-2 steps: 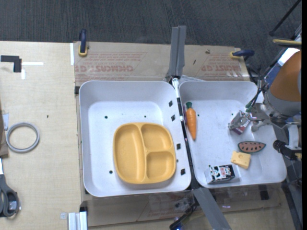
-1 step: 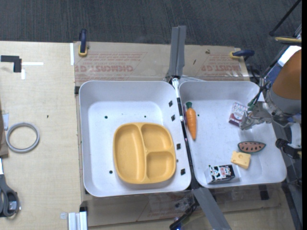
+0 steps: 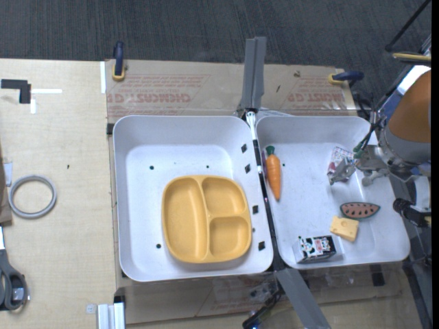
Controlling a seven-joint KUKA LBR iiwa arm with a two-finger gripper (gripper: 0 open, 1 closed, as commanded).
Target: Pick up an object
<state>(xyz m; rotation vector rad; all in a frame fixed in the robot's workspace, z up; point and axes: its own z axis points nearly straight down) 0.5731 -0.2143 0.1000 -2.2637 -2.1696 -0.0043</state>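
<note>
Arm low over right bin, beside watermelon slice.

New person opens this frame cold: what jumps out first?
The yellow divided plate in the left bin, the biggest patch of colour. Next the toy carrot along the right bin's left wall, with a watermelon slice, cheese wedge and small black-and-white carton toward its near right corner. The gripper hovers over that bin, the arm's orange band behind it.
</note>
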